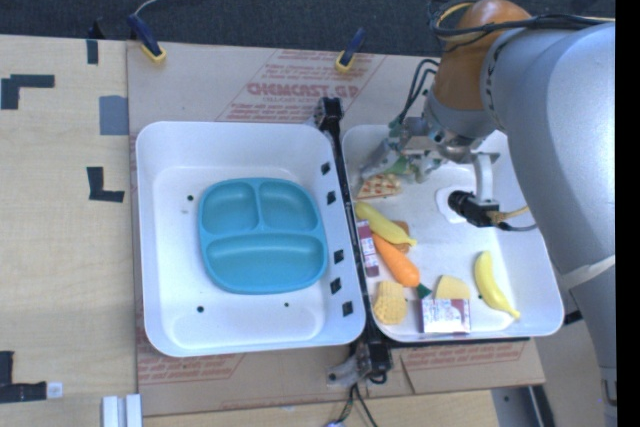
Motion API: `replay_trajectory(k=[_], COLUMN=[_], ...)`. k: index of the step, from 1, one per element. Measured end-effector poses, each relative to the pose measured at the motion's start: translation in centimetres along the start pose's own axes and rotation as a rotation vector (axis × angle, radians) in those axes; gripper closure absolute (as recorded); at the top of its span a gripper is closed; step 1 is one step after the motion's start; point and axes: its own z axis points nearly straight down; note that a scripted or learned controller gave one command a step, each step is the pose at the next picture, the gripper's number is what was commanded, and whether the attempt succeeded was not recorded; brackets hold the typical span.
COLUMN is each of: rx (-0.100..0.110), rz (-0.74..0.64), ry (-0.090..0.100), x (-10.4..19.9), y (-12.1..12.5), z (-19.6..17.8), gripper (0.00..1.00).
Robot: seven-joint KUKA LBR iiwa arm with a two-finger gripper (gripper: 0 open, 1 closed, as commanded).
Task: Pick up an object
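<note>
My gripper [388,158] hangs over the back left part of the right bin [535,260], at the end of the grey arm with its orange band [470,80]. Just below its tip lies a pizza slice [380,186]; whether they touch is unclear. Further forward in the same bin lie a yellow corn-like piece [386,224], an orange carrot [398,264], a red and white packet [367,250], a yellow cracker [390,302], a cheese wedge [452,288], a banana [493,284] and a small box [445,316]. Nothing shows between the gripper's tips.
The left bin [160,215] holds a blue divided plate [263,234]. A black divider with clips [338,215] separates the two bins. The large grey arm covers the right side of the bench. Cardboard [290,85] lies under both bins.
</note>
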Motion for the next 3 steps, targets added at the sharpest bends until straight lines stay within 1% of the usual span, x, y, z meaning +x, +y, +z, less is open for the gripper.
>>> replay_trajectory(k=[1, 2, 3], rx=[-0.009, -0.008, -0.007], rz=[-0.002, 0.0, -0.001], ry=[0.0, -0.001, 0.0], x=[4.2, 4.9, 4.9], y=[-5.0, -11.2, -14.1], z=[-7.9, -7.8, -7.8], gripper=[0.0, 0.0, 0.0])
